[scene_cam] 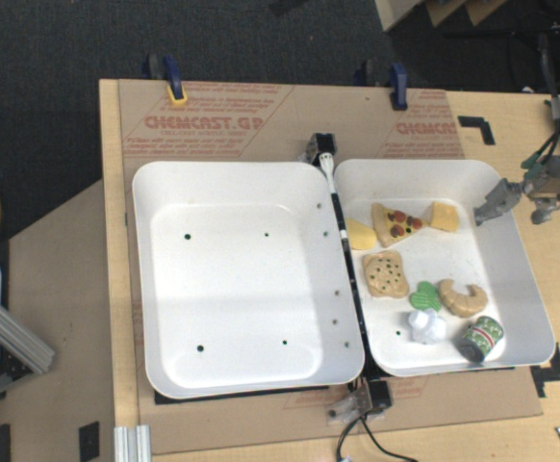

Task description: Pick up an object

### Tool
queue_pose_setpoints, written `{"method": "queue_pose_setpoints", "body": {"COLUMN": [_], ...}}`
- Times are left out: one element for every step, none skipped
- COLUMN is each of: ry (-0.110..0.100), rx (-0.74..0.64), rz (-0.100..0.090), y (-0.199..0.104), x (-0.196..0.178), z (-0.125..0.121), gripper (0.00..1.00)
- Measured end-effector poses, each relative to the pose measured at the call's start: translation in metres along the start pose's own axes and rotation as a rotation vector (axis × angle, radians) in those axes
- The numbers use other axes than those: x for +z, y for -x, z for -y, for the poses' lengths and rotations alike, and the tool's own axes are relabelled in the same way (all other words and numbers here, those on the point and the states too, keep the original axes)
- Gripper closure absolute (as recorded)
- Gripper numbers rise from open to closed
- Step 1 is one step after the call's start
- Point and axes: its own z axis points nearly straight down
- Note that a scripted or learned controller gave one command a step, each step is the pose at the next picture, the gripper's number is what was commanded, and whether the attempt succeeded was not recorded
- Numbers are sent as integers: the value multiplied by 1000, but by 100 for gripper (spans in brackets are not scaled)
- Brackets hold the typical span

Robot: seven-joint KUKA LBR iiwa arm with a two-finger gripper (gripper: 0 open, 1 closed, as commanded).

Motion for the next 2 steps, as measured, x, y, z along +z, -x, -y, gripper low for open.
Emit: {"method": "queue_pose_setpoints", "body": {"ry": [8,5], "rx": [-1,4], "rz": [1,3], "y": [-76,23], "x": [160,173], "z": [11,-10], "gripper": [0,0]}}
